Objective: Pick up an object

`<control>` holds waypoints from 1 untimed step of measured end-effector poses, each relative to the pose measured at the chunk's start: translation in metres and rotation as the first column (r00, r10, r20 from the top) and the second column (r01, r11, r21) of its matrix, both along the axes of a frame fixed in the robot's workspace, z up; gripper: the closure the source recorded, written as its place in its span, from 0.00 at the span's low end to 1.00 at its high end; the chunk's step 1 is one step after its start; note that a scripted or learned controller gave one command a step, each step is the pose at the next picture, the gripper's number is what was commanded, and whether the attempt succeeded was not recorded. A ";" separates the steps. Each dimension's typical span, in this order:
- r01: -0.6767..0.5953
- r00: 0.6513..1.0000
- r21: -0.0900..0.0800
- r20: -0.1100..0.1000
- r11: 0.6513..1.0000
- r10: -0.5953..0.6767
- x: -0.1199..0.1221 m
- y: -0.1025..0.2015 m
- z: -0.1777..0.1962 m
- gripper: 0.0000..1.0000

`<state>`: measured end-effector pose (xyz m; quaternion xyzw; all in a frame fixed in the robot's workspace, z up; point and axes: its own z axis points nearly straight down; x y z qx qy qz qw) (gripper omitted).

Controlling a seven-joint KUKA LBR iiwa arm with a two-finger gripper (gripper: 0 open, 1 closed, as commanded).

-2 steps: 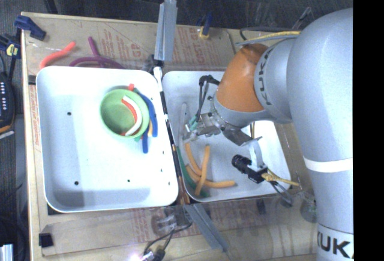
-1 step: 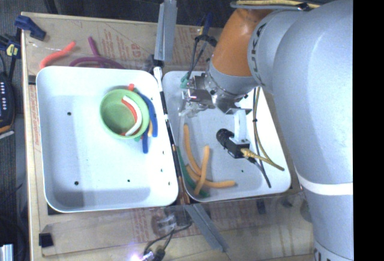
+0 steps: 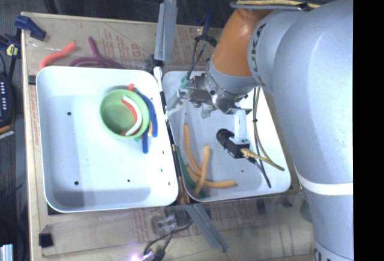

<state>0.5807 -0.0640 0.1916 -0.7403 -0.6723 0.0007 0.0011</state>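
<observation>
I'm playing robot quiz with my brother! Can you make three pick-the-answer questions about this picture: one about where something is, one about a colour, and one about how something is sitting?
1. Where is the green bowl?
A. In the left bin
B. In the right bin
C. On the floor

2. What colour is the band on the arm?
A. Purple
B. Orange
C. Green

3. How is the bowl sitting?
A. Upside down
C. Open side up, with strips inside
B. Stacked on another bowl

Answers:
1. A, the bowl rests in the left bin, near its upper right part.
2. B, the band above the wrist is orange against the grey arm.
3. C, you can see into the bowl, where a red and a white strip lie.
</observation>
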 end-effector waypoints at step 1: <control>-0.023 1.000 -0.001 -0.004 1.000 0.023 -0.012 -0.040 -0.056 0.00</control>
